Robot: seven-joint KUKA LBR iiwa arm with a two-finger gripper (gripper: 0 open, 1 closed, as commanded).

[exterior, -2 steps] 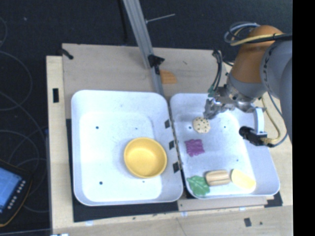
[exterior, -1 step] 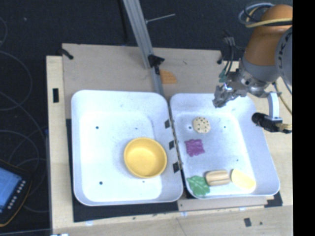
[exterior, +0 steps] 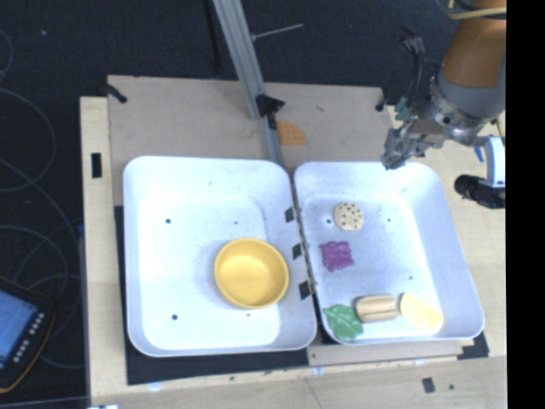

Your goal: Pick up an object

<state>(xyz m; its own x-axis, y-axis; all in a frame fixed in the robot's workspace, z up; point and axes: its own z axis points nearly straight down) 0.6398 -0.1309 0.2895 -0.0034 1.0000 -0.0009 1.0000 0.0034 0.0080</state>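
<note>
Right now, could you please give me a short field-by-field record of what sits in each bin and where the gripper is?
left bin: holds a yellow bowl, upright, toward its near right part
right bin: holds five small things
cookie: tan, dotted, near the bin's middle
purple piece: just below the cookie, apart from it
green piece: near left corner
tan cylinder: lying on its side, next to the green piece
yellow piece: right of the cylinder
gripper: above the right bin's far edge, nothing seen in it
</note>
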